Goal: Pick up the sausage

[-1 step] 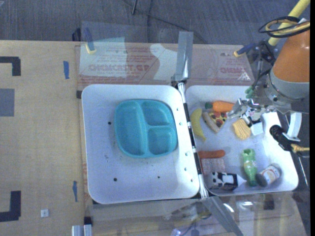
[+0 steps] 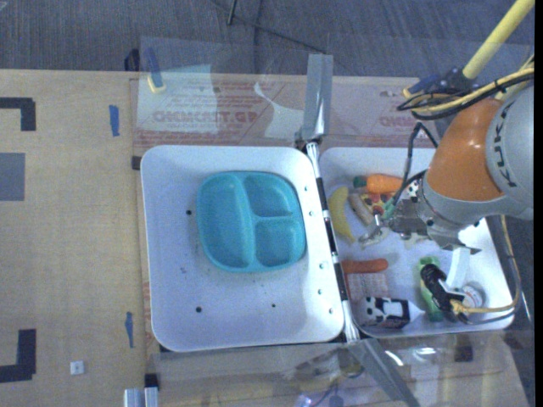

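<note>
One sausage point(image 2: 366, 266) lies flat in the right bin point(image 2: 496, 257), touching nothing, just above the black-and-white toy point(image 2: 383, 310). Pincer point(image 2: 379, 225) hangs above it near the banana point(image 2: 340, 214), grip state unclear. Drop lower, straddle the short axis, then clamp.

Single fixed camera above the bench, looking down at a slant, both white bins point(image 2: 170, 253) in frame, moderately near

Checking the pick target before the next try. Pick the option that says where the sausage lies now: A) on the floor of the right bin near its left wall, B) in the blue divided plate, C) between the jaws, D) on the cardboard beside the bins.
A: the sausage lies flat on the right bin floor by its left wall, below the banana.
</note>
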`<control>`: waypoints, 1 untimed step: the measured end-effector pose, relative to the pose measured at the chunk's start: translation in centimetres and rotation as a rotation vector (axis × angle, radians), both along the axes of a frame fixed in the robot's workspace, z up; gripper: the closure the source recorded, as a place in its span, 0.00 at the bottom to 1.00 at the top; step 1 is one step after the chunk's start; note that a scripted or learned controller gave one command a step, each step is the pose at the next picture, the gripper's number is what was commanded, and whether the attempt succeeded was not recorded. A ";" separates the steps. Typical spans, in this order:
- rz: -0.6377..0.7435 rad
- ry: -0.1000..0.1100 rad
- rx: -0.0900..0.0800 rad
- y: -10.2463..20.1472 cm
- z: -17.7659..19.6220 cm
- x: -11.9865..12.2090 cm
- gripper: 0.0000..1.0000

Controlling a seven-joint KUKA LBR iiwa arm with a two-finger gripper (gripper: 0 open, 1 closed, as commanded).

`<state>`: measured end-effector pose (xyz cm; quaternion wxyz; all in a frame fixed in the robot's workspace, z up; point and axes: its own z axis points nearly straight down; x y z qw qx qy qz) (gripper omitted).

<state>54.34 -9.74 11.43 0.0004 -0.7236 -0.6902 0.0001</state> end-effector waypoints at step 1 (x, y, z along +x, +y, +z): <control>0.006 -0.020 -0.003 0.6 -2.3 -4.3 0.00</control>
